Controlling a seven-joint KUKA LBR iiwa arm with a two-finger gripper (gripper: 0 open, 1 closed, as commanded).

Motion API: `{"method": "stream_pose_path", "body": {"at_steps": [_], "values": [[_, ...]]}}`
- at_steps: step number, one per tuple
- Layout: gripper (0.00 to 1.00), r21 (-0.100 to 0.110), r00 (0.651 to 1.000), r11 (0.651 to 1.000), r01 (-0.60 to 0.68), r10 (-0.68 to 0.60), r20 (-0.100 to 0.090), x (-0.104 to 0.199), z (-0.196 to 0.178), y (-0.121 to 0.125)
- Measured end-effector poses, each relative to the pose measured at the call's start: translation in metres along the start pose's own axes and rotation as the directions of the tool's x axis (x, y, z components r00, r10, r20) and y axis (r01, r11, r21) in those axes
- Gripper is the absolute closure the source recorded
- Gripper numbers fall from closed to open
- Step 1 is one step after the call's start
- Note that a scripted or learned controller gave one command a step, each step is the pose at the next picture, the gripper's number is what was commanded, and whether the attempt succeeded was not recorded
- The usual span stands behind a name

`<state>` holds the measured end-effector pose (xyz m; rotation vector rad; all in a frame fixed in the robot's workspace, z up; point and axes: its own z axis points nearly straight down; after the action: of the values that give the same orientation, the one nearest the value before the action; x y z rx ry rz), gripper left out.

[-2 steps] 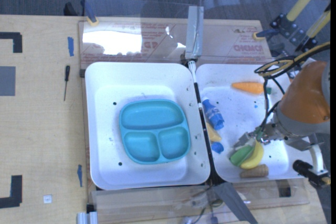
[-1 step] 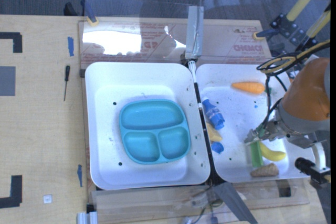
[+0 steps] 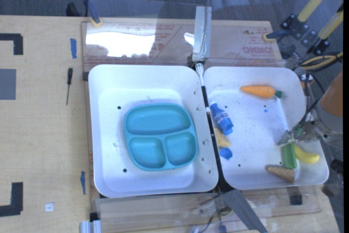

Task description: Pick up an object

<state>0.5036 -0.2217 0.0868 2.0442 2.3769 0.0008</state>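
Two white bins sit side by side on the bench. The left bin (image 3: 103, 95) has a blue divided plate (image 3: 160, 135) lying flat in the middle of it, three compartments, nothing in them as far as I can see.

The right bin (image 3: 248, 169) is where all the small stuff is. There's a carrot (image 3: 259, 91) near the far edge, lying on its side and well apart from everything else. Along the bin's left wall there's a blue crumpled thing (image 3: 221, 118), with a yellow piece (image 3: 222, 141) just below it and a small blue bit (image 3: 226, 154) below that (hard to tell what any of these actually are). Over in the near right corner sit a green block (image 3: 288, 156), a yellow banana-shaped piece (image 3: 306, 157) right beside it, and a brown cone (image 3: 280, 172) lying just in front of them.

The arm (image 3: 332, 101) comes in from the right, and the gripper (image 3: 298, 135) is down low in that corner, right above the green block, looks like touching it. Honestly can't tell whether the claw is released or clenched, it's too small and dark here.
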Motion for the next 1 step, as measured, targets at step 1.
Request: {"method": "stream_pose_path", "body": {"at_steps": [1], "values": [[1.00,-0.005,1.000,1.000,-0.019,0.019,0.000,0.0084,-0.1087,0.0314]]}}
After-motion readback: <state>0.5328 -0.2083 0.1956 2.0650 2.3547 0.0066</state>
